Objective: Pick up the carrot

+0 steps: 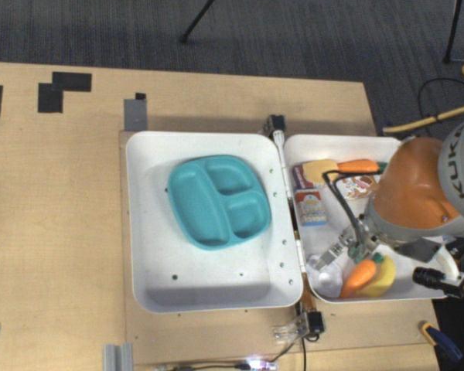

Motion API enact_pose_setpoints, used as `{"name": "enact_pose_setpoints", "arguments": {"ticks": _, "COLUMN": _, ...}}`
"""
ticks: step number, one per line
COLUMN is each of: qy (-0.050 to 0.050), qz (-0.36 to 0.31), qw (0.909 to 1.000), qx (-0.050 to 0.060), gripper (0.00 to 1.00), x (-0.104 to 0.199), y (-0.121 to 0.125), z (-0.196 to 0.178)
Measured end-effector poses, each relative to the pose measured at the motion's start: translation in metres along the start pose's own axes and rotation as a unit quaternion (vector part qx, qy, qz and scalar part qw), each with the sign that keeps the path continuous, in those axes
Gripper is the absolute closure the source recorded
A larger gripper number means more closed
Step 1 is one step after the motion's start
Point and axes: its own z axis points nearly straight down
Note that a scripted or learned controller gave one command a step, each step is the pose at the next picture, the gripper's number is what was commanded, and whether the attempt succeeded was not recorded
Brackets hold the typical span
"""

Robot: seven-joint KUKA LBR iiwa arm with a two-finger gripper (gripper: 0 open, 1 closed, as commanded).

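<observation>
Carrot [361, 273] beside the end effector [354, 247], whose state cannot be told. Judged light, rigid, smooth, tapered: best grasped across its thicker middle.

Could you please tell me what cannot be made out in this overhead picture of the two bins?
- The hand: the grey arm with its orange band covers most of it, so its grip is unreadable.
- The orange carrot at the far rim of the right white bin: its right end passes under the arm.
- The small printed carton: label too small to read.
- The yellow object beside the near orange carrot-like piece: partly covered, shape unclear.
</observation>
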Motion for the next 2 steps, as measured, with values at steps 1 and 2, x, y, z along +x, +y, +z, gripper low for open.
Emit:
{"name": "enact_pose_setpoints", "arguments": {"ticks": 1, "qy": -0.001, "qz": -0.116, "qw": 0.9933, "qx": -0.004, "gripper": 0.0, "x": -0.0083, "y": -0.0046, "z": -0.0003}}
{"name": "enact_pose_setpoints", "arguments": {"ticks": 2, "qy": -0.008, "qz": -0.253, "qw": 0.9674, "qx": -0.005, "gripper": 0.0, "x": -0.0018, "y": 0.0051, "z": -0.0018}}
